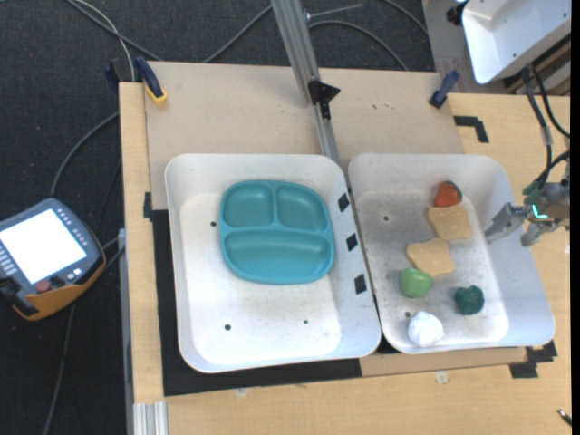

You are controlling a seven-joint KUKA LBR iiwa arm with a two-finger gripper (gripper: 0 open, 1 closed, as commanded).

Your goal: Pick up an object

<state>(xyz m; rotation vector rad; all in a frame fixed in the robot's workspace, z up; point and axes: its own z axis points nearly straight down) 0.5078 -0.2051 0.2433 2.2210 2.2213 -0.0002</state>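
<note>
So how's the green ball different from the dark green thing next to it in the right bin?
The green ball is a bright lime colour and smooth and round, while the dark green piece is a deep teal-green with a lumpier outline. The ball lies beside the tan slice, near the bin's middle; the dark piece sits apart, closer to the right wall. Both are small and rest in the right bin.

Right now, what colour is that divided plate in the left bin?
Teal blue plate, clear in the camera view.

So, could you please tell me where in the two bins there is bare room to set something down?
The left bin has bare floor in front of the teal tray. In the right bin, the strip left of the toy food is free. It is crowded from the red piece down past the green ball to the white ball.
</note>
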